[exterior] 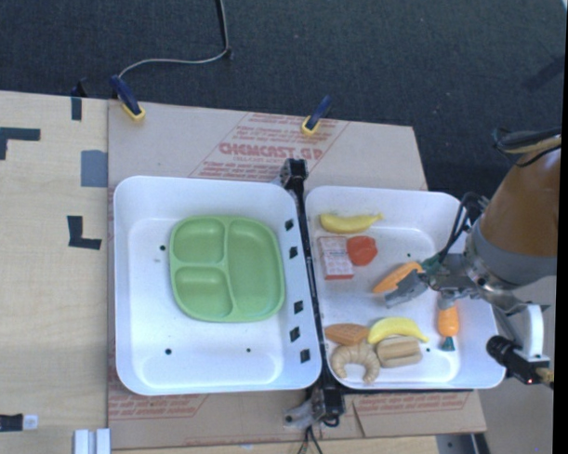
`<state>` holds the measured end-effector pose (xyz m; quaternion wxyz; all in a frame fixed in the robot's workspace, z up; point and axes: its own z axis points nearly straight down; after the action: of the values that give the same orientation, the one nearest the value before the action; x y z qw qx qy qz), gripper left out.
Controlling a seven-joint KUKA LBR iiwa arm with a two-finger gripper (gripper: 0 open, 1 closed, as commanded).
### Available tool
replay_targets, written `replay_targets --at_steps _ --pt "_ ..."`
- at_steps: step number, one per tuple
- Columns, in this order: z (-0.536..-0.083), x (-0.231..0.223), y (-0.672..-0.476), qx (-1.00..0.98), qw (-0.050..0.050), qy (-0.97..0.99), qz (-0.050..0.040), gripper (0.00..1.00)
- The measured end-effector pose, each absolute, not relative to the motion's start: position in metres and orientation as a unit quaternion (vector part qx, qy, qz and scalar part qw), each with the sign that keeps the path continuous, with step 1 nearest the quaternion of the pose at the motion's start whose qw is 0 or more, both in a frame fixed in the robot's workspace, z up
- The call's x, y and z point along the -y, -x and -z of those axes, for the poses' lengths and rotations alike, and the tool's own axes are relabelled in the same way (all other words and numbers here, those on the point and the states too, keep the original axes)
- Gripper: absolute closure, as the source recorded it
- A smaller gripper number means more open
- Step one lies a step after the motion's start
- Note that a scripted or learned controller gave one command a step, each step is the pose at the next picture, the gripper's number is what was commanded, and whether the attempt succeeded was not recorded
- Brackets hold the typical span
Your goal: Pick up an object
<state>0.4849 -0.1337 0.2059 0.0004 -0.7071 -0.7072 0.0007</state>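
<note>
Grey claw [410, 289] low in right bin [396, 202], near its middle, reaching in from right edge. Dark fingers [404, 293] apart, nothing seen between them. Orange carrot-like piece [395, 276] just beside fingers on upper left, touching or nearly, cannot tell which. Second small carrot [448, 322] close to right edge, below wrist. Red piece [361, 250] and small printed box [335, 258] up and left of claw, side by side. Yellow banana [350, 221] near top edge. Another banana [398, 328] toward bottom edge, above hot dog [400, 352]. Croissant [356, 361] and orange bread piece [346, 333] in bottom left corner. Left bin [131, 356] holding green divided plate [229, 269] at centre, well apart from claw. Cardboard sheet [259, 146] under both bins, two yellow clamps [129, 100] on its far edge.
</note>
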Motion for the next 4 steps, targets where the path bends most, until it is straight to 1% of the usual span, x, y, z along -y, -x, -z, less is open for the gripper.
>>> replay_targets --at_steps 1,2,3,4 --pt "-0.101 0.126 -0.488 0.707 -0.007 0.707 0.0026 0.0" --pt "-0.093 0.124 -0.49 0.705 -0.015 0.709 0.0035 0.0" --pt "-0.086 0.112 -0.545 0.708 -0.002 0.707 0.0014 0.0" --pt "-0.086 0.099 -0.63 0.708 -0.002 0.706 0.0011 0.0"
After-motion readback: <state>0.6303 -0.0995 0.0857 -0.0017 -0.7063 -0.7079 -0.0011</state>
